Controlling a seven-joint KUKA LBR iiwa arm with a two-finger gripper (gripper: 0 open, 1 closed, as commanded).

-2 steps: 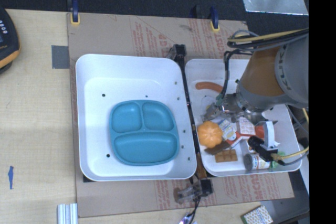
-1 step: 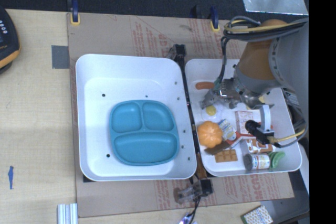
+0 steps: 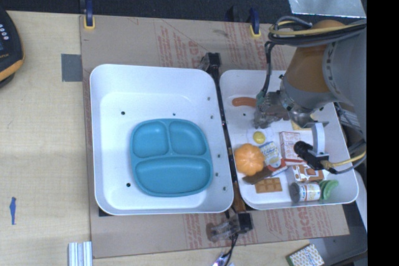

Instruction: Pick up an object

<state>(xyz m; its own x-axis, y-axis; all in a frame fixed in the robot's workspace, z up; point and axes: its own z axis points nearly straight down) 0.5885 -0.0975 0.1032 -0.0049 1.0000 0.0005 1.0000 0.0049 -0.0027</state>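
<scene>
The left bin (image 3: 100, 134) holds a blue tray (image 3: 171, 157) with three wells, lying flat at about the bin's centre. Nothing over there seems to be in play.

The right bin (image 3: 232, 87) carries the clutter. At its 9 o'clock sits an orange (image 3: 249, 159). Just past it, toward 6 o'clock, lies a brown waffle piece (image 3: 267, 185). At 11 o'clock there is a red sausage (image 3: 243, 101), on its own near the back wall. A small yellow round thing (image 3: 259, 137) lies near the middle, with a packet (image 3: 270, 152) beside it and a red-and-white carton (image 3: 290, 145) further right. A small can (image 3: 305, 191) rests on its side at 5 o'clock.

The arm (image 3: 324, 75) comes in from 3 o'clock, and the gripper (image 3: 269, 110) hangs low over the bin's upper middle, between the sausage and the yellow thing. I judge this to be the approach, with nothing lifted. From where I stand the wrist hides the working end, so I cannot tell how wide it is set, nor see anything caught in it. The next move, I'd guess, calls for settling squarely over one item, the sausage or the yellow piece being nearest, before closing.
</scene>
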